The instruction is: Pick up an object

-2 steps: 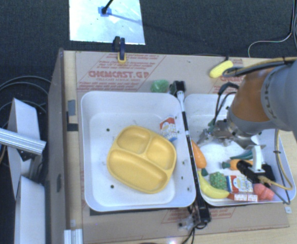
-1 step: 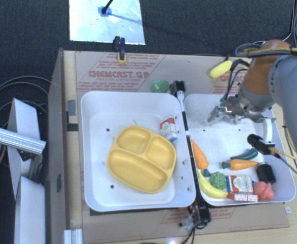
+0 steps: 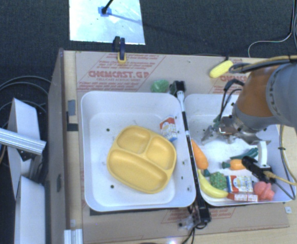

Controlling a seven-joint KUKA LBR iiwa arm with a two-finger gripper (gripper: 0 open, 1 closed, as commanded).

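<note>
The hand (image 3: 212,134) is hovering low in the right bin (image 3: 199,105), and whether it is open or closed cannot be told. Nothing is showing in its grip. The carrot (image 3: 200,156) is lying just below-left of it; the banana (image 3: 210,186) and broccoli (image 3: 218,179) are resting farther below. The yellow tray (image 3: 140,159) is sitting well to its left.

Black clamp (image 3: 119,48) on cardboard sheet (image 3: 133,70), silver square (image 3: 105,14) beyond

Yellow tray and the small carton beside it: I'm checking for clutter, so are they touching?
Cannot tell. In the camera view the carton sits right at the upper right rim of the yellow tray, with no plain gap or contact.
</note>
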